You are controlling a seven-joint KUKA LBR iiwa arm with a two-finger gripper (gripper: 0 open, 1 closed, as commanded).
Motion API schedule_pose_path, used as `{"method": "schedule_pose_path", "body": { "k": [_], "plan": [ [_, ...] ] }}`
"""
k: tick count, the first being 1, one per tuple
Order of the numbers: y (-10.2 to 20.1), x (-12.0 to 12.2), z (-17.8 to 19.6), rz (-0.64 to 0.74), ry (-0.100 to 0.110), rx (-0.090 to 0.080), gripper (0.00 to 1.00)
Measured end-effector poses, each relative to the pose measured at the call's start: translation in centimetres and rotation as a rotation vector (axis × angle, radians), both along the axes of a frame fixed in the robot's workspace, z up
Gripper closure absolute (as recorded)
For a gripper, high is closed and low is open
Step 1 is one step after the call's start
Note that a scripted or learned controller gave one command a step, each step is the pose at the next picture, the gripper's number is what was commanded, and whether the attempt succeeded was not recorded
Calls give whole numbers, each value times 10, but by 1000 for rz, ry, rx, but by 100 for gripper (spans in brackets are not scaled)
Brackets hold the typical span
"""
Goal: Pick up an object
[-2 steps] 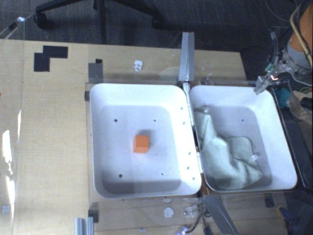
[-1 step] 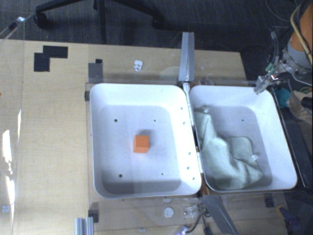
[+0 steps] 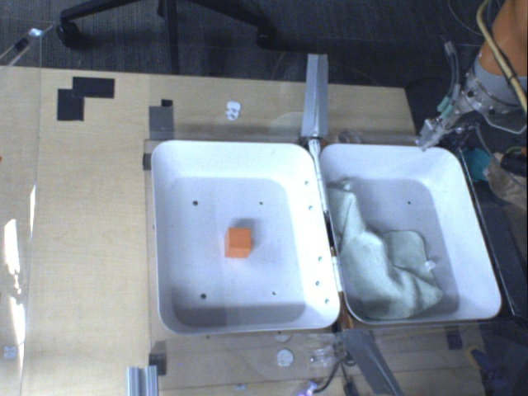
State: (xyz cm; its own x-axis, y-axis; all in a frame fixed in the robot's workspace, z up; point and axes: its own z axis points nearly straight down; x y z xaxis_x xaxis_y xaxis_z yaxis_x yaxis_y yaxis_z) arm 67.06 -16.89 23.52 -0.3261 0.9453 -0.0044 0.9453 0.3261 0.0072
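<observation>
Two bins, one cube, and an arm parked off to the side

Two shallow white bins sit side by side on a pale wooden bench, seen from above at a slant. A metal divider post rises at twelve o'clock where the two bins meet.

The left bin holds a small orange cube, resting flat on the floor a little below the bin's centre, towards six o'clock. It stands well apart from every wall, so a grasp from above looks unobstructed on all sides.

The right bin holds a crumpled pale cloth. It spreads from the bin's nine o'clock wall down to five o'clock, heaped in soft folds that would likely be harder to pinch cleanly than the cube.

The arm enters at two o'clock, its orange band visible near the upper right corner. The pincer hangs just outside the right bin's rim at one o'clock, above the bench rather than over any object. Nothing is between its fingers; whether they are apart or together is too small and blurred to tell.

Judging from this, no pick has begun: the arm appears held clear so the camera sees both bins fully.
</observation>
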Motion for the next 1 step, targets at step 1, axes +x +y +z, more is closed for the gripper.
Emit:
{"method": "schedule_pose_path", "body": {
  "k": [1],
  "plan": [
    [-33,0,-32,90,2,-1,100]
  ]
}}
